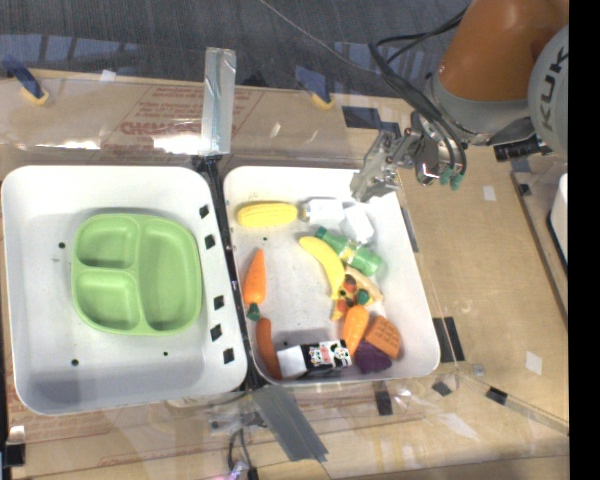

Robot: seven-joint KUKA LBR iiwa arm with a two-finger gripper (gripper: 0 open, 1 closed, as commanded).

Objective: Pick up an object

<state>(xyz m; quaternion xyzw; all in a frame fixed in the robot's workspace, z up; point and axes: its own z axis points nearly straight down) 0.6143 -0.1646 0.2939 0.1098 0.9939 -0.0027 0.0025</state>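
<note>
The light wooden surface (500,298) is bearing two shallow white plastic bins side by side. The left white bin (30,268) is holding a light green plastic plate with three compartments (137,272), which is lying flat near the middle of its floor. A strip of silver tape (219,98) is standing up behind the seam between the two bins.

The right white bin (290,183) is holding a cluster of toy foods. An orange plastic carrot (254,278) is lying lengthwise near its left wall, and a reddish sausage-shaped piece (265,343) is lying just below it. A yellow corn cob (266,214) is lying crosswise near the far wall. A black-and-white patterned small carton (320,356) is resting against the near wall. A yellow curved banana (325,262) is lying near the middle, and a green bottle-shaped piece (348,251) is touching it on the right. White blocky pieces (342,216) are sitting near the far right corner. A purple and orange item (380,340) is lying in the near right corner.

The metallic two-finger end effector (372,185) is hanging over the far right corner of the right bin, just beside the white pieces; its fingers are pointing down and nothing is showing between them. How far they are parted cannot be told. The grey arm with its orange band (500,38) is reaching in from the right.
</note>
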